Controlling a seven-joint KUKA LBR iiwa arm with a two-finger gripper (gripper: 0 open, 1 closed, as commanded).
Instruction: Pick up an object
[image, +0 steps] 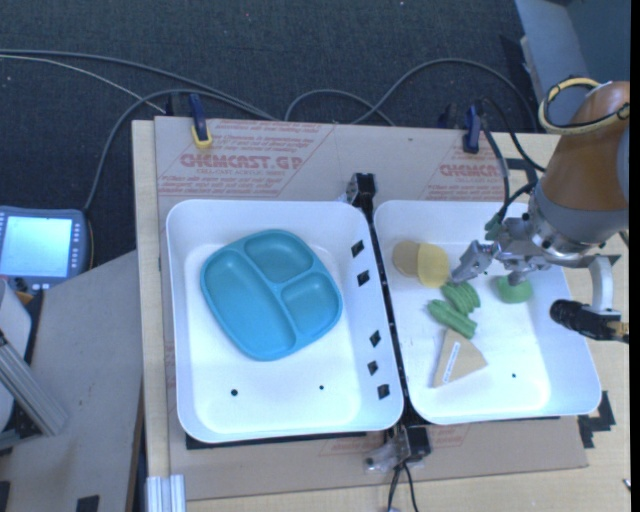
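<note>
The arm reaches in from the right and its gripper (492, 262) hangs low over the right bin (560, 395), near the bin's upper middle. The 2 fingers (470, 265) look spread apart, one slanting down to the left and the other toward a small green piece (515, 291), and nothing sits between them, so the gripper is released and carries nothing.

The task names no particular object, so any of the 4 things in the right bin would serve. A yellow block (421, 261) lies near the bin's upper left, just beside the left fingertip. A green pea pod (455, 307) lies just below the gripper, toward the middle of the bin. A tan wedge (457, 360) rests lower down, near the pod's lower end. The small green piece sits just under the right side of the gripper. In the left bin (190, 300) a blue divided plate (270, 292) lies flat, well apart from the arm.

By my reading this is the approach step: the gripper is positioned over the cluster but has not closed on anything. The next move calls for settling on 1 target, most likely the pea pod or the yellow block, centring the spread fingers over it, lowering until they straddle it, and then closing. The items lie close together, so the descent needs care not to nudge a neighbour or pinch 2 things at once.
</note>
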